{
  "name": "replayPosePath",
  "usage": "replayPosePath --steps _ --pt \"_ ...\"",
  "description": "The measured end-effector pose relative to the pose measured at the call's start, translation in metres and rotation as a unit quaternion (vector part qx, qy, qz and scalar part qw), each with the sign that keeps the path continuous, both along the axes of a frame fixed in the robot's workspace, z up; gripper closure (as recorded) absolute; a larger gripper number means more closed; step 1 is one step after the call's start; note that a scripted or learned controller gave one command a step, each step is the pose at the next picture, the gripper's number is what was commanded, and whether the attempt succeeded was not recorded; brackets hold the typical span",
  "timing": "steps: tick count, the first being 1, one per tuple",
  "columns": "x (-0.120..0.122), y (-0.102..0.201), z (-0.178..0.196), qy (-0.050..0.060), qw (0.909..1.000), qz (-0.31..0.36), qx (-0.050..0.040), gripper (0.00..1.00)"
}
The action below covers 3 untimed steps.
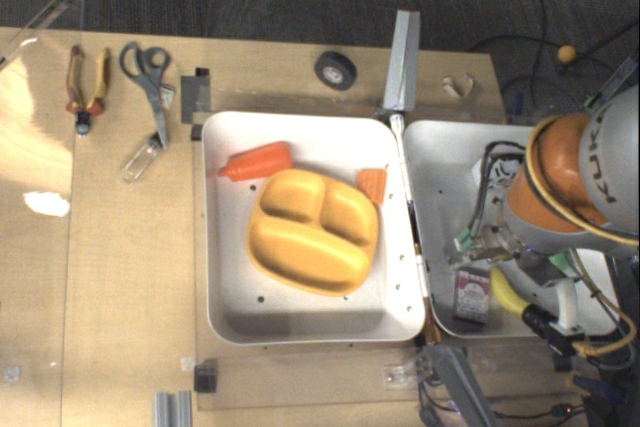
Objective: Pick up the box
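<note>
The box (471, 295) is lying in the right bin (440, 155), pressed toward its near-left corner, a banana (506, 294) just right. The gripper (483, 250) is hovering directly above; grip state unclear. Open floor is showing farther back.

Right bin (440, 140): the arm (570, 185) overhangs most of the floor; box (472, 295) and banana (505, 293) crowd the hand (480, 250) from below. Beyond the hand's left, a yellow tray (312, 230) fills the left bin (225, 315), flanked by orange pieces (256, 162).
</note>
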<state>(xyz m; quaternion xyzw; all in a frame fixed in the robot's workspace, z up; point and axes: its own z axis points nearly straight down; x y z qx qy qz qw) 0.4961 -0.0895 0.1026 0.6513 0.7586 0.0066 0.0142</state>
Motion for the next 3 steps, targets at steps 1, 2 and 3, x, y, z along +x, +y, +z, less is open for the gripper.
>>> replayPosePath --steps 1,2,3 --pt "0.000 0.000 0.000 0.000 1.0000 0.000 0.0000 0.00" --pt "-0.004 0.002 -0.012 0.006 0.9997 -0.022 0.0035 0.00" --pt "0.000 0.001 0.000 0.001 0.9998 -0.020 0.0017 1.00"
